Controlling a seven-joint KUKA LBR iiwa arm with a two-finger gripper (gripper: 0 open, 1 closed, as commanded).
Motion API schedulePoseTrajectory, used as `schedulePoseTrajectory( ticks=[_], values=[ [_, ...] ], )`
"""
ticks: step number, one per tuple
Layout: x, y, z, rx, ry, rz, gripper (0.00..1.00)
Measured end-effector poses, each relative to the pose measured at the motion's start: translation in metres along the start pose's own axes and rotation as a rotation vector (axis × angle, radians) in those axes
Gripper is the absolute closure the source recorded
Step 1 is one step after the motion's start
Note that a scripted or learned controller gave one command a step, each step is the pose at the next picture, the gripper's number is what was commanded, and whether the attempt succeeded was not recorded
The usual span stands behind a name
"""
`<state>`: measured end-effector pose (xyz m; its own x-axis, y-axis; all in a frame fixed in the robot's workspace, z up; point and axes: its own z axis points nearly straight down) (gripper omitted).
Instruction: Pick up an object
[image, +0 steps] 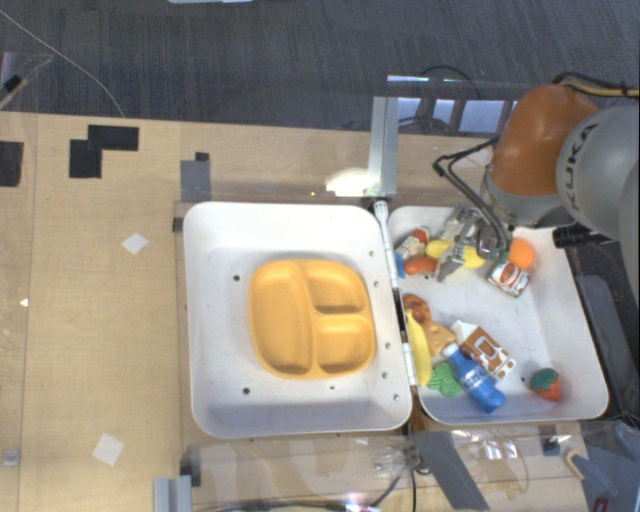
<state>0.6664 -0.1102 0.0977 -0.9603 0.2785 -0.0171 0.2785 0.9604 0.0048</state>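
Nearest the camera, along the front edge of the right bin (590, 395), lie a blue bottle (478, 385) with a green piece (444, 381) just beside it at nine o'clock, and a small red and green strawberry-like toy (545, 382) off at three o'clock of them. Just behind the bottle sits a brown and white carton (487, 351), with a yellow banana (418, 350) stretched along the bin's left wall and a brown toy (418, 313) at its far end. My arm (565, 150) reaches in from three o'clock, and my hand (462, 250) hangs low over the far part of this bin, at twelve o'clock of the carton. Whether it is spread or closed I cannot tell, and I see nothing clearly caught in it. Around it lie the things I might take: a red and yellow cluster (418, 252) just at nine o'clock of my hand, an orange ball (521, 254) at three o'clock, and a red and white can (508, 279) touching the ball's near side. Left of the divider, the left bin (215, 330) carries a yellow divided tray (310, 317) at its middle. Both bins rest on the pale wooden tabletop (90, 330).
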Motion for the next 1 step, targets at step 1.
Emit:
schedulePoseTrajectory(
  ticks=[1],
  values=[
    [0.0578, -0.0312, -0.0556, 0.005, 0.011, 0.199, 1.0]
  ],
)
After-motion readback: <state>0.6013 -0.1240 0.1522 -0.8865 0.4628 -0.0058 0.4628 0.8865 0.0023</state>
